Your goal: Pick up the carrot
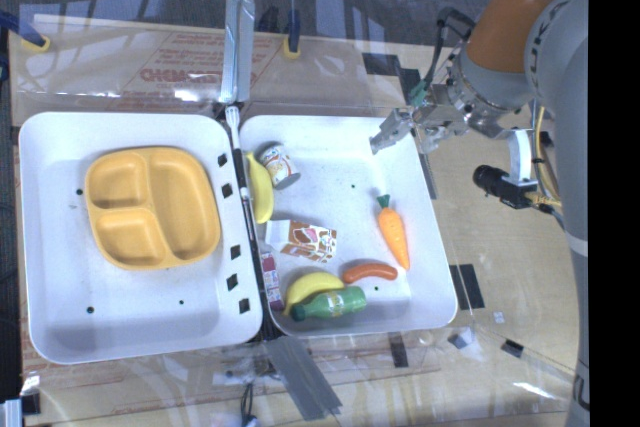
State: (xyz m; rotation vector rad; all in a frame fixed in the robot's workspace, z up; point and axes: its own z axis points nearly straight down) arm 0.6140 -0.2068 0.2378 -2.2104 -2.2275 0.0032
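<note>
Grey arm [520, 25] leans in over the right bin's [420, 305] top corner. Its gripper [392, 137] holds nothing; how wide it is, I cannot tell. That bin has the carrot [393, 231], bananas and a can. Left bin [40, 315] has a yellow plate [150, 207].

arm [540, 5] cut by right edge

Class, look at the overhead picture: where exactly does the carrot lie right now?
The carrot lies in the right bin, near its right wall, leafy end pointing up the picture. The sausage lies just below it, and the gripper hovers above it near the bin's top right corner.
</note>
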